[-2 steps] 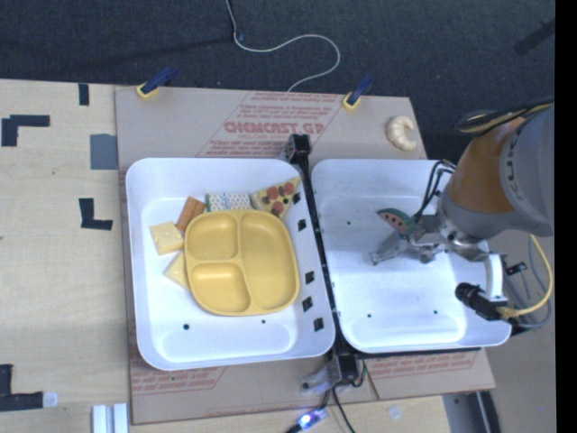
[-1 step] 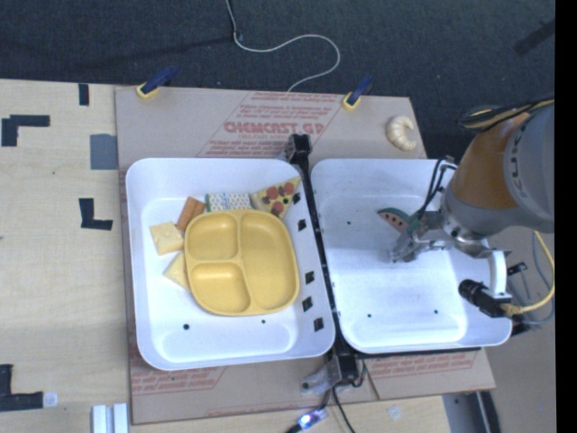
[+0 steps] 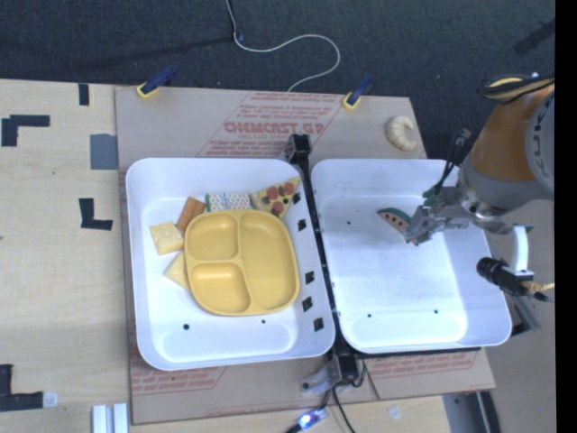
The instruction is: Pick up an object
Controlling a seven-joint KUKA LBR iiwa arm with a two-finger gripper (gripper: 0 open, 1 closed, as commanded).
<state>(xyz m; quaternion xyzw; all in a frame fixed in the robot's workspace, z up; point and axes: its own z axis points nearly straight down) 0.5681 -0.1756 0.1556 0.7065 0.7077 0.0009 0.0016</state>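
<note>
In the right bin (image 3: 406, 323) a small flat object (image 3: 393, 216), brown with red and green marks, lies near the bin's middle toward its far side. My gripper (image 3: 418, 228) is low in this bin, right beside the object on its right, and seems to touch its right end. The grey arm with its orange band (image 3: 505, 142) reaches in from the right. In the left bin (image 3: 144, 188) a yellow divided plate (image 3: 242, 262) lies flat, with tan cracker-like pieces (image 3: 168, 238), a brown piece (image 3: 189, 213) and a toy pizza slice (image 3: 279, 194) around its far and left sides.
A divider rail (image 3: 311, 242) separates the two bins. A tan lump (image 3: 403, 132) rests on the cardboard beyond the right bin. Clamps (image 3: 155, 81) (image 3: 358, 89) hold the cardboard's far edge, and a thin cable (image 3: 297, 43) runs behind.
</note>
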